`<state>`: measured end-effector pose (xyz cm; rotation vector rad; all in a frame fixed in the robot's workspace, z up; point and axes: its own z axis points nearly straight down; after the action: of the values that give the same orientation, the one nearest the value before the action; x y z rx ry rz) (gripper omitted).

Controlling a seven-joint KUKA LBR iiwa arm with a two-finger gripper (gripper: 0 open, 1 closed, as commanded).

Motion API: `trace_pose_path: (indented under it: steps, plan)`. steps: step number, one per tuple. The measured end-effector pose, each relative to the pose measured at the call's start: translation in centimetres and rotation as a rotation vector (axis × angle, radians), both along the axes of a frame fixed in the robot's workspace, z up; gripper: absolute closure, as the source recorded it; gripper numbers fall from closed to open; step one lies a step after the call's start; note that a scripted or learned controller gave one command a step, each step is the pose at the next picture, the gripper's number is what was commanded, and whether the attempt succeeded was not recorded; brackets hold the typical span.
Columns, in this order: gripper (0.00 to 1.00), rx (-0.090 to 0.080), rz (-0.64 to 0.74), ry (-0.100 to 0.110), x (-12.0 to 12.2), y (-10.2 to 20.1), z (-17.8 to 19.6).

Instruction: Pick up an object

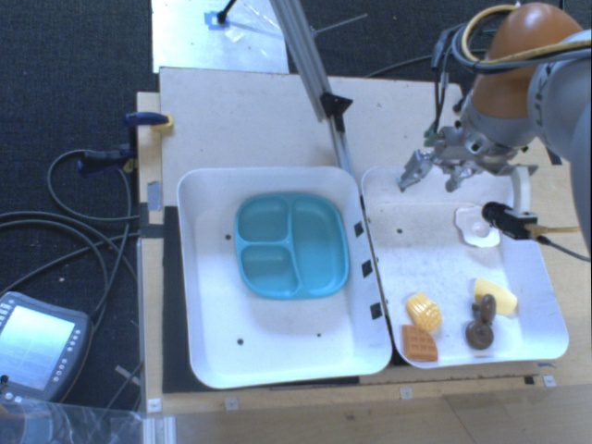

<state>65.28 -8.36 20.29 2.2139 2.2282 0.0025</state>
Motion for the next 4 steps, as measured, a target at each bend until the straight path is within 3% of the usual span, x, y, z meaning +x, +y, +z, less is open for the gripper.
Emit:
trace_pose_path:
  steps: [1,3,4]
  plan:
    - [0.00,0.000,0.000,0.000,0.0,0.0,0.0]
    - [0.00,-0.001,-0.006,0.005,0.4,-0.9,-10.5]
    - [1.00,-0.001,-0.006,-0.001,0.6,-0.9,-9.1]
